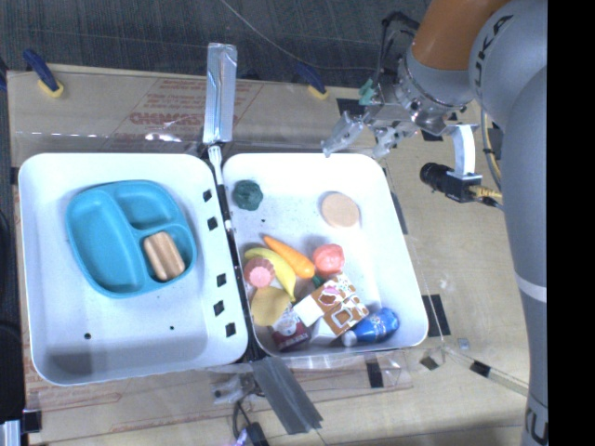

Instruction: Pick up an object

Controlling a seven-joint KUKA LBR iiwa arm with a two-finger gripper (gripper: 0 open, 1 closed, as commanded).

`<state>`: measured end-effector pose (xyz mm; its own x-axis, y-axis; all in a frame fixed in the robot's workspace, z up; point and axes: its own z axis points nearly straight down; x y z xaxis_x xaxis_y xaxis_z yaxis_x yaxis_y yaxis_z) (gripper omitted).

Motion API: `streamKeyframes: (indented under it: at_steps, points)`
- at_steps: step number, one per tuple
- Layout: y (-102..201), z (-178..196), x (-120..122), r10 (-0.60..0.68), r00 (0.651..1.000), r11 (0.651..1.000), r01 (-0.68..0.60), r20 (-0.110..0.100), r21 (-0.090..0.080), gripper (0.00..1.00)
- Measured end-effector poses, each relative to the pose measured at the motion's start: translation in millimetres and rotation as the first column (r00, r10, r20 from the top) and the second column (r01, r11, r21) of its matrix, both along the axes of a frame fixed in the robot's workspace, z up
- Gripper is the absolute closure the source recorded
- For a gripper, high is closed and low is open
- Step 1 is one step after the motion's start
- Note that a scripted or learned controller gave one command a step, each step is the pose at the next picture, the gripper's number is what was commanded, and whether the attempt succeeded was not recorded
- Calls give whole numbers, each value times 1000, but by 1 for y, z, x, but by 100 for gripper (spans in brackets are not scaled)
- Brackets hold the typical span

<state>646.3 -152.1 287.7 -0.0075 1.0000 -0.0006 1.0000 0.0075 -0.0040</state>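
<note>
Gripper (358,136) is sitting up at about 1 o'clock of the right bin (398,249), right over its back rim, fingers spread apart with nothing between them. So honestly the pick looks like it hasn't started: nothing lifted, all the toys lying down in the bins.

If I had to guess a target, the tan round disc (340,209) is the closest loose thing, lying flat on its own at roughly 1 o'clock on the bin floor, well apart from the pile. Looks like a plain cookie or bun top, low and smooth, so not much to pinch. The dark green round piece (247,194) sits alone too, over at 11 o'clock by the divider.

Everything else is jammed together at 6 o'clock: an orange carrot (288,256), a red tomato-ish thing (328,257), a yellow piece (268,305), a patterned box (338,307) and something blue (376,324), all touching.

Left bin (37,249) holds a blue divided tray (112,240) with a bread roll (164,255) in its 4 o'clock compartment.
</note>
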Motion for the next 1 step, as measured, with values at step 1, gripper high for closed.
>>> streamKeyframes:
  at_steps: [1]
  points:
    - [3,-156,-22,59,998,998,-59,-10,3,0]
